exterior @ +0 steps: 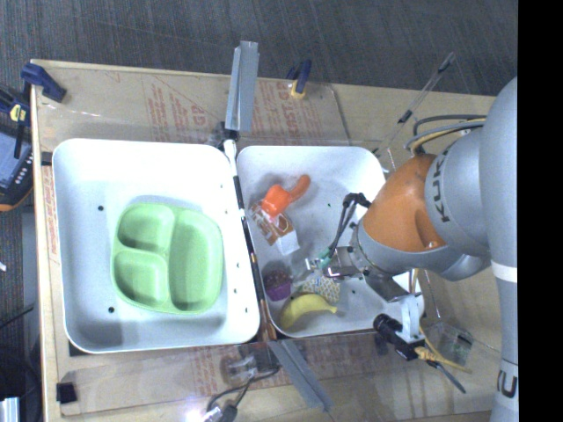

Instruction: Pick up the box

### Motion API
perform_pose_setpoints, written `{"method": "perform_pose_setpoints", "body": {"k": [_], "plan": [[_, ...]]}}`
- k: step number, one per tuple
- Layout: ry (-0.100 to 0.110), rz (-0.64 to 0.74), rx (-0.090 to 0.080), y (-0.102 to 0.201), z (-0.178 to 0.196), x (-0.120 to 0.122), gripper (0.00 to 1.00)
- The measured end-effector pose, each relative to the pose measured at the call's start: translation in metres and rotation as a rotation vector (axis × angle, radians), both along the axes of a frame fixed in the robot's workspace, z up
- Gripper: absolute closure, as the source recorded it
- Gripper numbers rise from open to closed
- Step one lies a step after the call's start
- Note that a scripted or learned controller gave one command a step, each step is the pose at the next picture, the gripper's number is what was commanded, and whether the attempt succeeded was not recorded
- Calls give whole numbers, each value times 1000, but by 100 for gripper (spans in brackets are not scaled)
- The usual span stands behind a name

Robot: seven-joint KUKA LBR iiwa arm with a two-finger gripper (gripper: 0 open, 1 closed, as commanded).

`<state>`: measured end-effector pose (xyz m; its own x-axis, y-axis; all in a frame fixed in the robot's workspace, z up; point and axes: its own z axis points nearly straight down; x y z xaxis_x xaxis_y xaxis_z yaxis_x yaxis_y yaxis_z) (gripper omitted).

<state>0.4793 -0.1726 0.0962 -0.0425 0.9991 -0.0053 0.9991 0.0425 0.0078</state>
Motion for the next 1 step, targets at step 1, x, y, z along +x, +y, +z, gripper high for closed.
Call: {"method": "perform_pose_setpoints", "body": {"k": [1], "plan": [[-1,6,0,0,11,1,100]]}}
